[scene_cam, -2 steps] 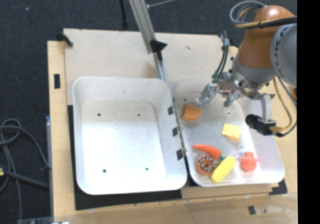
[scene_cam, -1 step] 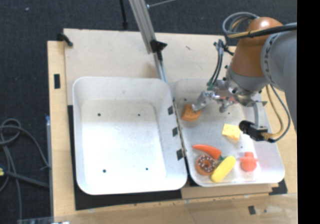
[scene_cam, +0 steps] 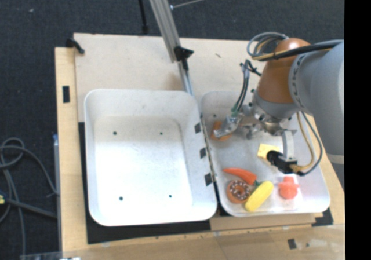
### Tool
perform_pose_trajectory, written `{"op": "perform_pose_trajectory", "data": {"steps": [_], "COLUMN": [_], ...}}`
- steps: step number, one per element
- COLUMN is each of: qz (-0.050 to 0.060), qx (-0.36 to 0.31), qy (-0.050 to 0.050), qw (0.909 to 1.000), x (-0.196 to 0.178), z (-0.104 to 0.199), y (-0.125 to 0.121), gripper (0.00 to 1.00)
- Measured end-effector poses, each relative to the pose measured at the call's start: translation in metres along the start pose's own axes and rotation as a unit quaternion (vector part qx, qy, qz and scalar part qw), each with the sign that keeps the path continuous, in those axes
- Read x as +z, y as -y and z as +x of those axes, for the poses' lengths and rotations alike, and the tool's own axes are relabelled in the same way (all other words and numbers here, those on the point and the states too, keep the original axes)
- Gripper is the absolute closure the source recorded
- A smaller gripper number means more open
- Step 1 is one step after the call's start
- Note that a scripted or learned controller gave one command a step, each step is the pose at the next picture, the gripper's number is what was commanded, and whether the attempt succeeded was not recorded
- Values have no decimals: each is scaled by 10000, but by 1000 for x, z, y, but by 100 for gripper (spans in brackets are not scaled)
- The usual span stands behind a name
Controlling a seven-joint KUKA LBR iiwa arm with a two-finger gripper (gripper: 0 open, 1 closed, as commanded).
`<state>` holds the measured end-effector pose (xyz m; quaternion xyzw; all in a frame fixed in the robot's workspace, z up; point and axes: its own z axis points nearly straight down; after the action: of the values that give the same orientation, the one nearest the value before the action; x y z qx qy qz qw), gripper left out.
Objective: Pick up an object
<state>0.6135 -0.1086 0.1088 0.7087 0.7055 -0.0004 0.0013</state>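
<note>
The pincer (scene_cam: 232, 124) hangs low over the right bin (scene_cam: 324, 195), fingers around an orange toy (scene_cam: 220, 131) near its left wall. No writing is legible on the carrot (scene_cam: 240, 174), corn (scene_cam: 259, 195) or yellow block (scene_cam: 266, 150).

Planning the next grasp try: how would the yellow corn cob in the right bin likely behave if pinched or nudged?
The yellow corn cob looks rounded and elongated, so it would probably roll or pivot when nudged sideways. Its glossy toy-like surface suggests a light, stiff, somewhat slippery piece. It lies against the round pizza-like toy near the right bin front wall, so a push may shift both.
</note>
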Motion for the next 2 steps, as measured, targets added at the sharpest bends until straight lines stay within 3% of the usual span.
{"op": "perform_pose_trajectory", "data": {"steps": [1,2], "qz": [-43,-23], "qx": [24,-37], "qy": [-10,-12], "qw": [10000,10000], "x": [-15,-61], "z": [0,5], "y": [-2,-6], "gripper": [100,100]}}
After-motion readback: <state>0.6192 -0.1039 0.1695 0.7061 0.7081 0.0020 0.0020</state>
